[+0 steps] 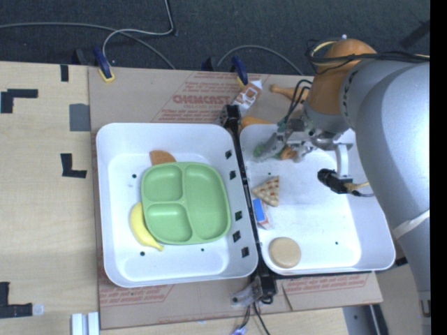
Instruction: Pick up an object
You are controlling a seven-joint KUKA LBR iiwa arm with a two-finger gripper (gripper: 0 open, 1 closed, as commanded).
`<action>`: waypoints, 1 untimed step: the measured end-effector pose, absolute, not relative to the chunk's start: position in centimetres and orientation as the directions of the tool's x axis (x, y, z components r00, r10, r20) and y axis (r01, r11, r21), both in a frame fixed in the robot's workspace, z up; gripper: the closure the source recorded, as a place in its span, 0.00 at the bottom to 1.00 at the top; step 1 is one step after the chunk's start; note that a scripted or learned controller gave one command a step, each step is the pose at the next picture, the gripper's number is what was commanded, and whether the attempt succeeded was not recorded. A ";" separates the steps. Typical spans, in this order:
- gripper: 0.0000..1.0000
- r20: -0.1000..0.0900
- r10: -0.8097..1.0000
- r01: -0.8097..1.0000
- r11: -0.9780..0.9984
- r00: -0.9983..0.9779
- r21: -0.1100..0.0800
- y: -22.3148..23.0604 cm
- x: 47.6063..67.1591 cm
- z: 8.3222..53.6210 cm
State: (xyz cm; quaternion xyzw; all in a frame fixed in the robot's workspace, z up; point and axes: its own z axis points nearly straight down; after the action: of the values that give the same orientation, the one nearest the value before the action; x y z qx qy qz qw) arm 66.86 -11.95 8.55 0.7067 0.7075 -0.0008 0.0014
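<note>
On the desk (pixel 42 187) stand two bins. The left bin (pixel 119 260) holds three things: one green plate (pixel 186 202) in the middle, one banana (pixel 140 227) touching the plate at its 8 o'clock, and one brown piece (pixel 161 157) tucked half under the plate at 11 o'clock.

The right bin (pixel 314 222) holds five loose things, one of each. A tan wedge (pixel 268 190) lies near the left wall, a blue piece (pixel 260 214) sits just beside it at 6 o'clock, and a round bun (pixel 285 252) lies at the bin's 7 o'clock. A green piece (pixel 265 148) and an orange bit (pixel 288 154) are up at the bin's 11 o'clock.

The tool (pixel 283 144) is low over that same corner, right against the green piece and the orange bit. I cannot tell whether it is open or closed, or whether it grips either one.

As I judge it, the pick is not yet done: nothing is seen lifted clear of a bin. The grasp and the lift are left.
</note>
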 end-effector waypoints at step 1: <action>0.00 -0.002 1.000 1.000 0.001 -0.001 0.001 -10.5 60.7 8.6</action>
State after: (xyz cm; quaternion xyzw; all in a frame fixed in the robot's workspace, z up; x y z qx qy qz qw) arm 60.68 -10.47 8.61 0.7069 0.7073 0.0000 0.0011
